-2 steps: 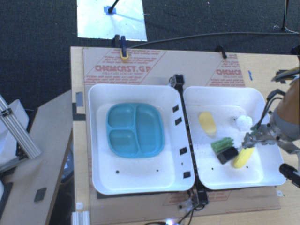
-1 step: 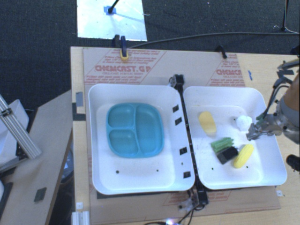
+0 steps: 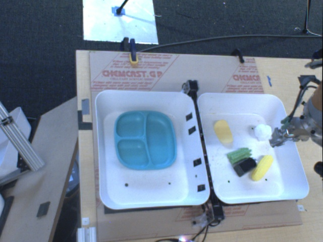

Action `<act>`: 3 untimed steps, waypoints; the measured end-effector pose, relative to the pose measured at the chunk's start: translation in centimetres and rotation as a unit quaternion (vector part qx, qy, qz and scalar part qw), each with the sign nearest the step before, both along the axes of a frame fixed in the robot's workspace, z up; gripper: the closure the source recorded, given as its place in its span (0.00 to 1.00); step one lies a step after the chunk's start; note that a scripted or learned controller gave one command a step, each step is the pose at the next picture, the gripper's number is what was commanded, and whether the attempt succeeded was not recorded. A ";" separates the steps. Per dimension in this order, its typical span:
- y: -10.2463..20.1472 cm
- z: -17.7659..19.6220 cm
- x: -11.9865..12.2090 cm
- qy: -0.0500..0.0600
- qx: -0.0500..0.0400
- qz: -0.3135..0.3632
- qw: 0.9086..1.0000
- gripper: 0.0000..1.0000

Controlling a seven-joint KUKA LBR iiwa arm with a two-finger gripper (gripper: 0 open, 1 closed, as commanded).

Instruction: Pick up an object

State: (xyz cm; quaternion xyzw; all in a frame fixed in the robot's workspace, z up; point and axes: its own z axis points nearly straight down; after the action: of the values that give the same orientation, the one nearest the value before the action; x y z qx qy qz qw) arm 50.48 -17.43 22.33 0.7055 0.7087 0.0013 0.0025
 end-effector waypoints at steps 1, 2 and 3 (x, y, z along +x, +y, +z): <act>4.1 0.3 1.9 0.001 0.001 0.002 1.000 1.00; 8.7 0.1 2.8 0.001 0.002 0.003 1.000 1.00; 13.4 1.1 4.5 0.001 0.002 0.003 1.000 1.00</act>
State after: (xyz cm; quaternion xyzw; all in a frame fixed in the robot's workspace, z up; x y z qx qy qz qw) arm 55.00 -4.00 23.42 0.7035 0.7107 0.0019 0.0005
